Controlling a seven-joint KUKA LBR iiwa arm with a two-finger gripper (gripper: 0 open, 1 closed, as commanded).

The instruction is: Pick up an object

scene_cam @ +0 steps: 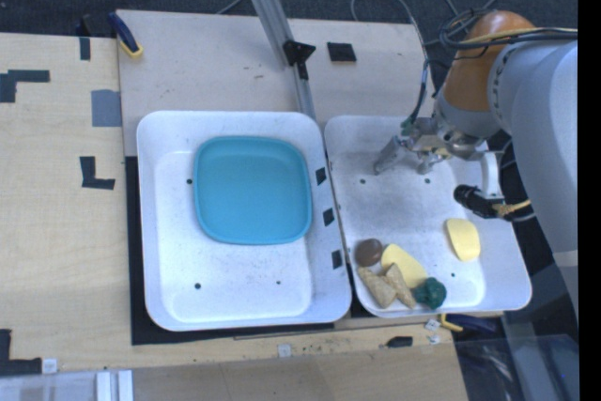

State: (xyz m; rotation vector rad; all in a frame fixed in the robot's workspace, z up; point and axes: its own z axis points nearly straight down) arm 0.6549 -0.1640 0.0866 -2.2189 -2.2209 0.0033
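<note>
objects (pixel 399 277) lie heaped at the near edge of the right bin (pixel 394 202), while my gripper (pixel 406 155) hangs open and holding nothing above its far part, well apart from them.

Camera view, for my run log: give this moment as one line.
pincer: over right bin, upper part, nothing between fingers | items: clustered at bin's near edge, yellow piece apart | left bin: blue plate

A thick grey arm (pixel 540 136) is showing an orange band (pixel 474 61); black cables (pixel 441 23) are trailing above its small metal hand (pixel 399 155).
</note>
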